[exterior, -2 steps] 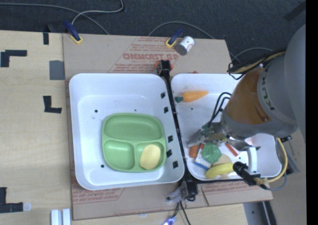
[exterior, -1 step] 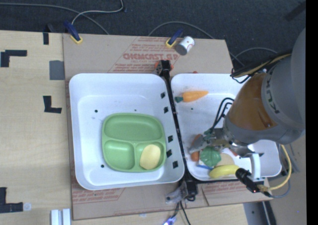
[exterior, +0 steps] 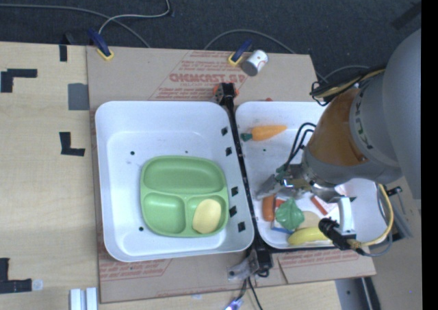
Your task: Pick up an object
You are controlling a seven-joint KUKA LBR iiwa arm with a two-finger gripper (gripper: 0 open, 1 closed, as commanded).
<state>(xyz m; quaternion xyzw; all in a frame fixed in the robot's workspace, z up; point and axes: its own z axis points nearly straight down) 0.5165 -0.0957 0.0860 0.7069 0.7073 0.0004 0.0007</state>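
Your gripper [exterior: 282,183] is low in the right bin [exterior: 287,113], over a green toy [exterior: 289,214], a red piece [exterior: 268,207] and a banana [exterior: 309,236]; you cannot tell whether it grips anything. A carrot [exterior: 268,132] lies apart. The left bin [exterior: 116,165] holds a green tray [exterior: 179,180] with a lemon [exterior: 207,215].

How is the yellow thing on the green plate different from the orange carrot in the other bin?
The yellow thing is pale yellow and the carrot is orange with a small green end. The yellow thing is round and plump, while the carrot is long, thin and pointed. The yellow thing sits in a compartment of the green plate in the left bin, while the carrot lies flat on the white floor of the right bin. Both look like toy food.
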